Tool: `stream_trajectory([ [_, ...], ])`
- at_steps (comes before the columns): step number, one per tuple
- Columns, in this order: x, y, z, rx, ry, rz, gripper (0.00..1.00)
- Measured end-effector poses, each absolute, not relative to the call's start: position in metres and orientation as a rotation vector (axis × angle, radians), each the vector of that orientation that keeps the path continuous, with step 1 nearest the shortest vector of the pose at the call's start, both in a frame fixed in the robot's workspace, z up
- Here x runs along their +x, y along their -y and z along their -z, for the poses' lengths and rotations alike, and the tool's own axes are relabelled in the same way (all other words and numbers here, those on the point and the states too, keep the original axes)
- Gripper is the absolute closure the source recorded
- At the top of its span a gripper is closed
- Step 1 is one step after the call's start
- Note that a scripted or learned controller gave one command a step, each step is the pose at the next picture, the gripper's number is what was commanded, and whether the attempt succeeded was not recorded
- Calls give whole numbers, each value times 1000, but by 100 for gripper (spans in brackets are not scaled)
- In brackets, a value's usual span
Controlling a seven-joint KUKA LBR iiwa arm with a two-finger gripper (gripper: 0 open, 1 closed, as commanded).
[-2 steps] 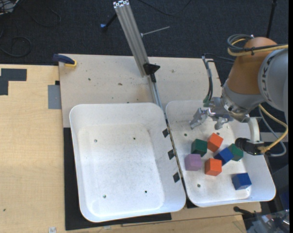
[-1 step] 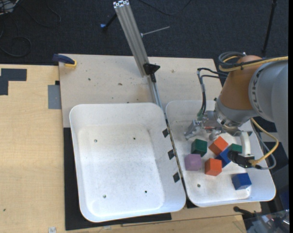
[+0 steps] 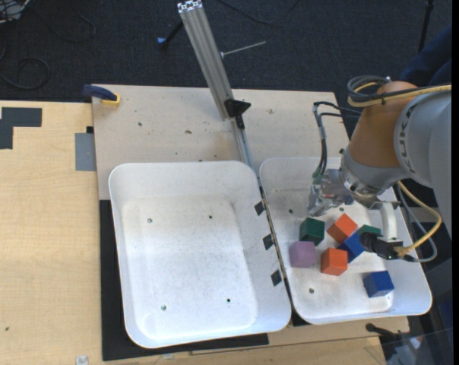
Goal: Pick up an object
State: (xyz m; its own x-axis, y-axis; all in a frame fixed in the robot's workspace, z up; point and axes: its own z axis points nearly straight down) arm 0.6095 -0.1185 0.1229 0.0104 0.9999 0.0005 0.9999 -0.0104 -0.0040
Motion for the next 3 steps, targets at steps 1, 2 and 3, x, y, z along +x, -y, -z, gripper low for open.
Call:
stream_trajectory([
  [1,606,116,-167,-2231,2213,2,100],
  [2,607,117,-220,-2224,2223,4,100],
  [3,576,77,-218,-2215,2221,-3,100],
])
